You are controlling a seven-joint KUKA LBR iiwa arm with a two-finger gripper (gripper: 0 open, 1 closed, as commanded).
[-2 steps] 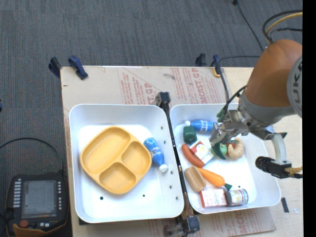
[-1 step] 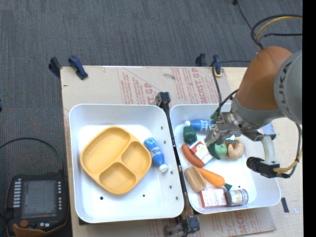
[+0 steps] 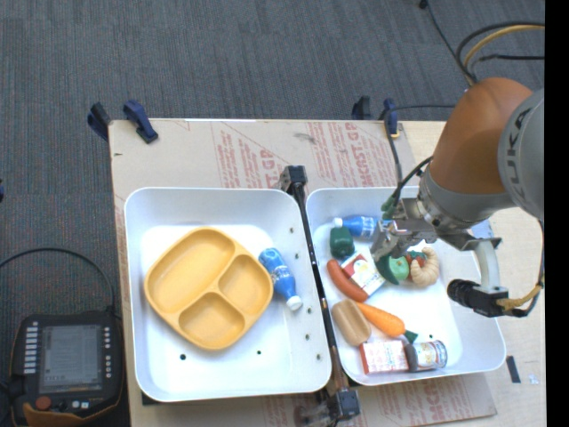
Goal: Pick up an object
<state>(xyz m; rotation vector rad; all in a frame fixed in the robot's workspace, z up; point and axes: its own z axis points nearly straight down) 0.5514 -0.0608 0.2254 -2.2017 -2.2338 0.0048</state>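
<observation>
My gripper hangs over the middle of the right bin, just above a round green toy. Close around it lie a tan pretzel-like piece, a small white and red carton, a red sausage, a dark green block and a blue bottle. Nearer the front of that bin are a carrot, a tan bun, a red carton and a small can. Nothing visibly hangs from the gripper.
The left bin holds a yellow divided plate and a second blue bottle by its right wall. Clamps sit at the board's back edge. The arm's orange band looms over the right bin's back right.
</observation>
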